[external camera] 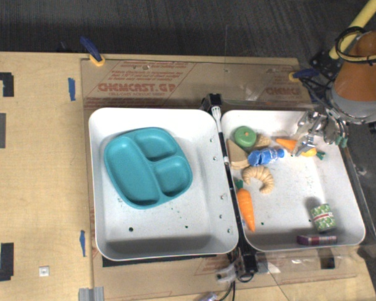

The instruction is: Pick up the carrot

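Gripper: the gripper (314, 132) hung over the far right corner of the right bin (348, 174), below the grey wrist and orange band; whether it was open or closed could not be told
Beside the gripper: a small orange piece (286, 145) lay just left of it on the bin floor, with a bit of yellow (310, 152) under the metal parts
Carrot: the carrot (245, 208) lay along the left wall of the right bin, toward the near edge, thick end pointing to the far side, tip to the near side, well apart from the gripper
Around the carrot: a tan croissant-like piece (260, 178) sat just beyond its thick end; a blue item (264, 156) and a green round item (244, 136) lay farther toward the far left corner
Near right corner: a green patterned can (323, 216) stood there, with a dark purple stick (316, 238) lying along the near wall
Left bin: the left bin (113, 231) carried a teal divided plate (148, 165) toward its far left
Bench: both bins rested on a brown board (44, 168) marked with black and blue tape
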`<state>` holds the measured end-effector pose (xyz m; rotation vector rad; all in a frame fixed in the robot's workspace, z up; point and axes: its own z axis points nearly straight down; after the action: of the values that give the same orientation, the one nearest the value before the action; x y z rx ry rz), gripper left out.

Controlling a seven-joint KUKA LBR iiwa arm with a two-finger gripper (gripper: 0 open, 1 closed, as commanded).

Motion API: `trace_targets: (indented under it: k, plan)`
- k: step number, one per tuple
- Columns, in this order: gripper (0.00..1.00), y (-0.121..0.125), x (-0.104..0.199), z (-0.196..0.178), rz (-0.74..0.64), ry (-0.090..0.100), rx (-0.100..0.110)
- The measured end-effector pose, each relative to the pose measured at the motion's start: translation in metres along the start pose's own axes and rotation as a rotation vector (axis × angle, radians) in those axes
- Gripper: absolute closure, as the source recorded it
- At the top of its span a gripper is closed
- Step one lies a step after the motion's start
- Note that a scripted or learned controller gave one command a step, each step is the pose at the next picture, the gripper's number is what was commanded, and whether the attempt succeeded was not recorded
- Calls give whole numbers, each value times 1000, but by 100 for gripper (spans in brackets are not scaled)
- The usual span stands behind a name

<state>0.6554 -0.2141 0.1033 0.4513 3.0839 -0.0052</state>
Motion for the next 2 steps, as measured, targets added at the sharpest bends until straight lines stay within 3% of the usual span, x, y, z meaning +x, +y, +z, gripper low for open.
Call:
trace_targets:
  k: [1,2]
  plan:
    - [0,0,1,1,-1,2,0]
    - [0,-6,-4,15,247,31,1]
